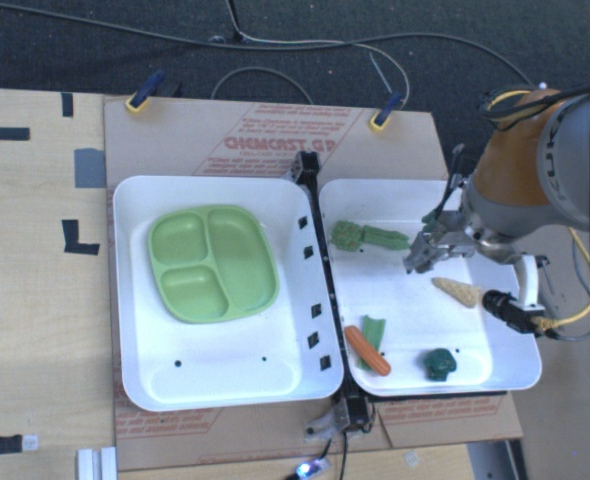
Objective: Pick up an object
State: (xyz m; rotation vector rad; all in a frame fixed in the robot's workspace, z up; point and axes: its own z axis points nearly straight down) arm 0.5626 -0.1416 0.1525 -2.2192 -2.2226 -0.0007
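The right bin (415,313) holds a light green toy (368,237) at its back, a tan cone-shaped piece (459,290) at the right, an orange carrot with a green top (366,346) at the front and a dark green lump (439,364) at the front right. My gripper (418,260) hangs over the right bin, just right of the light green toy and left of the tan cone. Nothing shows between its fingertips. Its dark tips are too small and blurred to read.
The left bin (140,298) bears a green divided plate (213,263). A black divider (320,268) runs between the two bins. Cables (305,40) lie on the dark floor behind the bench. The grey arm with its orange band (520,168) fills the right side.
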